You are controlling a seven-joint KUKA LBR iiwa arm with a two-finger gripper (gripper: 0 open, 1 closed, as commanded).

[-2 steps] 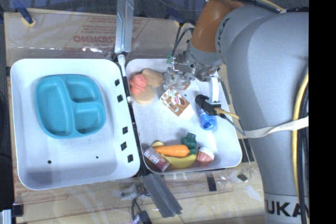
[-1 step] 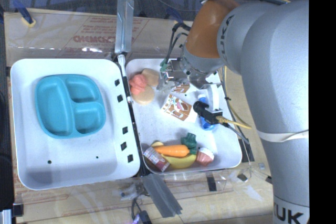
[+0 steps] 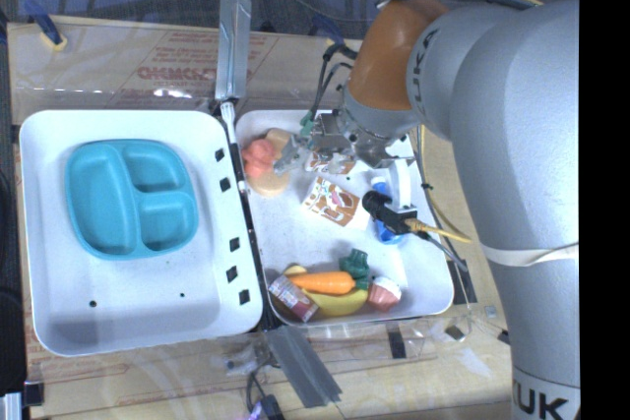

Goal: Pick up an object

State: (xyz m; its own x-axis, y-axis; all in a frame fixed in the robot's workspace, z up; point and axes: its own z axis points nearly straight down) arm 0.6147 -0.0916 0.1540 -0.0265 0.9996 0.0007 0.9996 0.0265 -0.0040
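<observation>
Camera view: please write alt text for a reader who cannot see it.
A grey KUKA arm reaches from the right, its gripper low over the right bin of toy food, beside a peach-coloured toy. The left bin holds a blue divided tray.

Arm point(image 3: 512, 103): smooth grey shell, satin sheen; glossy orange band point(image 3: 394, 54). Bins point(image 3: 59, 310): smooth white plastic, slightly glossy. Divided tray point(image 3: 133, 197): matt turquoise plastic. Carrot point(image 3: 323, 283) and banana point(image 3: 340, 304): shiny moulded plastic. Bench point(image 3: 118, 64): pale wood under a clear, reflective film.
</observation>
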